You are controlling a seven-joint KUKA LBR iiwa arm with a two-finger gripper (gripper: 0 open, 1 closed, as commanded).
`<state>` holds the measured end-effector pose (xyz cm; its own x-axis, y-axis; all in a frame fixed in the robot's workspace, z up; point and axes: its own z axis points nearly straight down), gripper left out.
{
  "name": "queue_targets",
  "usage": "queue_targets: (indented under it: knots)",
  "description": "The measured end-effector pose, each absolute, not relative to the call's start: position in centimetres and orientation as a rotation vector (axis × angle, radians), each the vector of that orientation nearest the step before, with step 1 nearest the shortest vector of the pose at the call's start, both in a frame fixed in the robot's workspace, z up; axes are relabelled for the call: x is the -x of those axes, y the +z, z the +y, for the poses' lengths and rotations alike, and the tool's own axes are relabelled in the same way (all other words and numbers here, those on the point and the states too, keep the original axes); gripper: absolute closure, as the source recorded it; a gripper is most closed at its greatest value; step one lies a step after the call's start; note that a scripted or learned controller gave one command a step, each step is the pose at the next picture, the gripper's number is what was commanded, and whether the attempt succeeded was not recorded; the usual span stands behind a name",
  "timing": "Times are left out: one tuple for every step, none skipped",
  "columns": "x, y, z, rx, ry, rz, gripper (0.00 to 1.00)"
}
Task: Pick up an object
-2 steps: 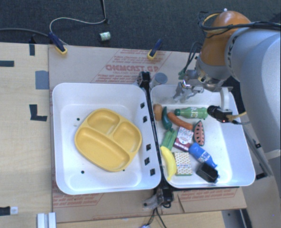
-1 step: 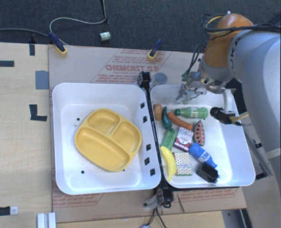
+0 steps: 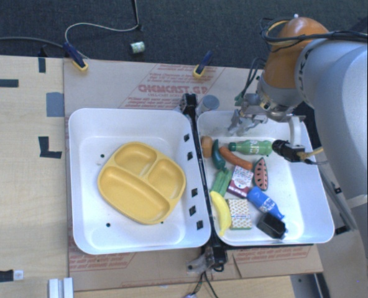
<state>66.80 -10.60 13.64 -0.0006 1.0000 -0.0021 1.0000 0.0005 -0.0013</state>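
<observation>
We look down on a surface (image 3: 22,166) of pale wood partly covered with brown cardboard, with dark carpet along the top of the frame and two white bins side by side in the middle. The arm (image 3: 333,85), grey with an orange band, comes in from the upper right, and its end effector (image 3: 245,121) hangs over the upper part of the right bin (image 3: 308,210); we cannot tell how it is set, and we see nothing in its grip. Just below and right of it lies a green bottle (image 3: 252,146) on its side, and below that an orange carrot-like piece (image 3: 235,158) beside a dark green item (image 3: 217,156). Further down the bin sit a watermelon slice (image 3: 261,174), a small maroon packet (image 3: 240,181), a green stick-shaped object (image 3: 221,181), a blue bottle (image 3: 261,202), a banana (image 3: 220,211), a patterned packet (image 3: 239,213) and a black block (image 3: 272,226) near the lower right corner. In the left bin (image 3: 91,228) rests a yellow divided plate (image 3: 142,182). Blue and yellow clamps (image 3: 76,56) hold the cardboard along its upper edge.
</observation>
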Motion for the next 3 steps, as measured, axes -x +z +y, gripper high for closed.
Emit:
queue_targets:
  knots:
    - [-66.8, 15.4, -9.9, -2.22, 0.0, 2.223, 1.0]
    - [-66.8, 12.4, -11.1, -2.221, -0.004, 2.223, 1.0]
    - [-66.8, 14.8, -10.2, -2.22, 0.0, 2.223, 1.0]
